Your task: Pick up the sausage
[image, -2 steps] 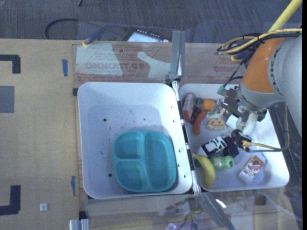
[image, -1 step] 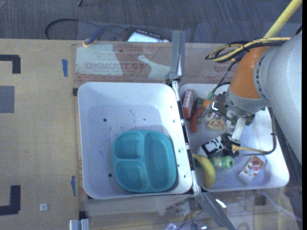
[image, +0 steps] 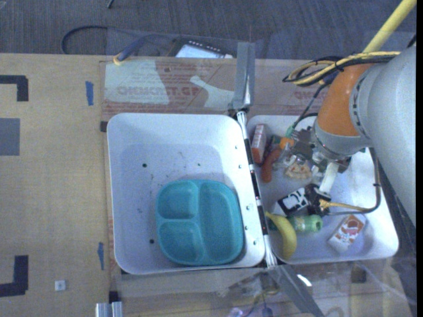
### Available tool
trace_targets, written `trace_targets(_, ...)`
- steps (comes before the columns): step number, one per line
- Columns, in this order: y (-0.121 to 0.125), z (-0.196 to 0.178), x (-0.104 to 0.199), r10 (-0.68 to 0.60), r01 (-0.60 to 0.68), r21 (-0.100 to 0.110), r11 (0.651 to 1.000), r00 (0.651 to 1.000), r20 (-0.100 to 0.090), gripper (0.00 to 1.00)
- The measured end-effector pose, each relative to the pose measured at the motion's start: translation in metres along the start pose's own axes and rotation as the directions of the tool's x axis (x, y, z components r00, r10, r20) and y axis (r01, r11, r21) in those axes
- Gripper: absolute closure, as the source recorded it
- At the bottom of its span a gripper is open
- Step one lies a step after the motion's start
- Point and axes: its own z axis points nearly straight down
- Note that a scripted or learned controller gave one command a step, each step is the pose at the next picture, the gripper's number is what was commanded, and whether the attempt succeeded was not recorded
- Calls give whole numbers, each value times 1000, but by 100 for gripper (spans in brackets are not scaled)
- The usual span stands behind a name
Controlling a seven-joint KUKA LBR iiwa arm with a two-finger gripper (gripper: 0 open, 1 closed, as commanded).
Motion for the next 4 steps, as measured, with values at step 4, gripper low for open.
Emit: trace_targets(4, -81, -26, 212, 674, -674, 3, 739, 739, 2, 100)
